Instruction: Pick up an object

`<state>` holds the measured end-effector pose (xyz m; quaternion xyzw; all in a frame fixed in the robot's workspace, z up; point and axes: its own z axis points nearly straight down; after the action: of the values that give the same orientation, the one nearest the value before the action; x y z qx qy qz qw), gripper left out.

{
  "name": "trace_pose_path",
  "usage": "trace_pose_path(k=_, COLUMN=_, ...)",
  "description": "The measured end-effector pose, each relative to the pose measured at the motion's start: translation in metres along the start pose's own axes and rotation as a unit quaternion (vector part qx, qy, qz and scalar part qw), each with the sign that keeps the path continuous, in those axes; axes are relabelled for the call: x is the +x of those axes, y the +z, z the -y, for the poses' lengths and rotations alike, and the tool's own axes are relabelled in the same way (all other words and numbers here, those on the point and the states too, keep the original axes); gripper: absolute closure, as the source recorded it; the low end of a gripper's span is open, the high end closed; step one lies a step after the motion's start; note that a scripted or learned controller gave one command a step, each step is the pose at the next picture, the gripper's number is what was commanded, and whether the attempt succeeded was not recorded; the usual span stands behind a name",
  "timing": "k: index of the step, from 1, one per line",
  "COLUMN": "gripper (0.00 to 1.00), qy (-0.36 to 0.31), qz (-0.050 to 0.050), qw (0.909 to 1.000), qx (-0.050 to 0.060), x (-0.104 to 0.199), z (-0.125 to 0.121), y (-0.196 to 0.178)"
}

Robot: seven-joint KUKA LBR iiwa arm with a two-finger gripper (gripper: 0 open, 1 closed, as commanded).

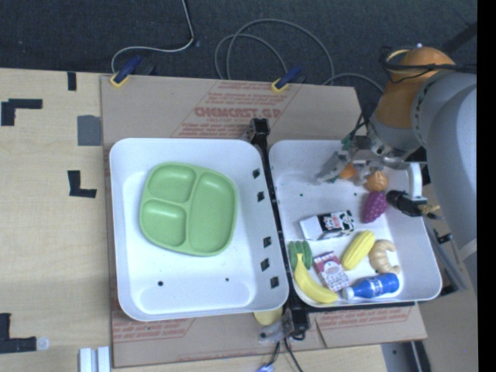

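So, gripper (339, 169) over the right bin (302, 161)

Small round orange fruit (376, 181) sits near the bin's top right, touching purple grapes (373, 205); can't tell the gripper's state.

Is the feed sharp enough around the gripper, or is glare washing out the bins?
Camera view: gripper is soft and smeared; bin walls are bright but not blown out; the grapes and corn read clearly.
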<state>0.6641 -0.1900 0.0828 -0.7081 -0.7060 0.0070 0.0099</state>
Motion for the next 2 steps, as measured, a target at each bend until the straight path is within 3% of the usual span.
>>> trace_pose_path(k=1, gripper=0.0, qy=-0.001, qz=-0.002, qw=1.0, qx=0.001, x=-0.0022, z=-0.0004, y=0.0002)
trace_pose_path(k=2, gripper=1.0, qy=0.0, qz=0.0, qw=1.0, qx=0.008, x=-0.006, z=0.0035, y=-0.0059)
